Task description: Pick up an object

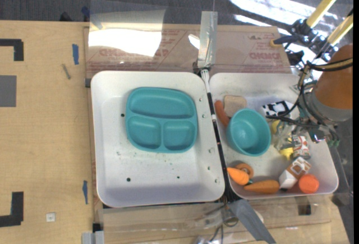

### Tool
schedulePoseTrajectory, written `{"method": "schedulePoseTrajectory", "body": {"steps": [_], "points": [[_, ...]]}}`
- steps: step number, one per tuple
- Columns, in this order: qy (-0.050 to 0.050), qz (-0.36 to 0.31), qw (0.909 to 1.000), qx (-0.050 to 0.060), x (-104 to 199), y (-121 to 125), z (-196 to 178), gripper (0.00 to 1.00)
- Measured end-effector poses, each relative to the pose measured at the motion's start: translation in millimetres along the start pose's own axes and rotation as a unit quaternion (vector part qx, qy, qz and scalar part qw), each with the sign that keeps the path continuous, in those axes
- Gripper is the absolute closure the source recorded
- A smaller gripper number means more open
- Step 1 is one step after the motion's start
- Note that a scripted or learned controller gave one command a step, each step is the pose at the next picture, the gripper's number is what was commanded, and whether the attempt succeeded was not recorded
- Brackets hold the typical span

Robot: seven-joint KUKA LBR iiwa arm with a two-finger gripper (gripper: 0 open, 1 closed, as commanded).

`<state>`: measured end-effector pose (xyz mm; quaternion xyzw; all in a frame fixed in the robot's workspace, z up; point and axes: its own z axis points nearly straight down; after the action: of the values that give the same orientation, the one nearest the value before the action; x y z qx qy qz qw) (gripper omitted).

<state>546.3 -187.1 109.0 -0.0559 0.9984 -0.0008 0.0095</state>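
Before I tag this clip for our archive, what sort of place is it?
Probably a robot-grasping test bench in a lab: two shallow white bins, toy food beside a teal plastic bowl, and a grey arm with an orange band reaching in.

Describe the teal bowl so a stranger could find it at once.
Start at the right-hand white bin, the one crowded with small toys. The teal bowl sits in its left half, lying tilted. It is the largest item there and the only teal one in that bin; the teal divided plate lies in the left-hand bin.
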Motion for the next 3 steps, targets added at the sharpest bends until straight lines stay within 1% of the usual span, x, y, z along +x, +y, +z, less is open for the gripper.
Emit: {"method": "schedulePoseTrajectory", "body": {"steps": [1, 2, 3], "points": [[0.005, 0.001, 1.0, -0.001, 4, -1, 5, 0.0], [0.004, -0.044, 0.999, -0.001, -46, 31, 21, 0.0], [0.004, -0.042, 0.9991, -0.001, -21, 28, 20, 0.0]]}}
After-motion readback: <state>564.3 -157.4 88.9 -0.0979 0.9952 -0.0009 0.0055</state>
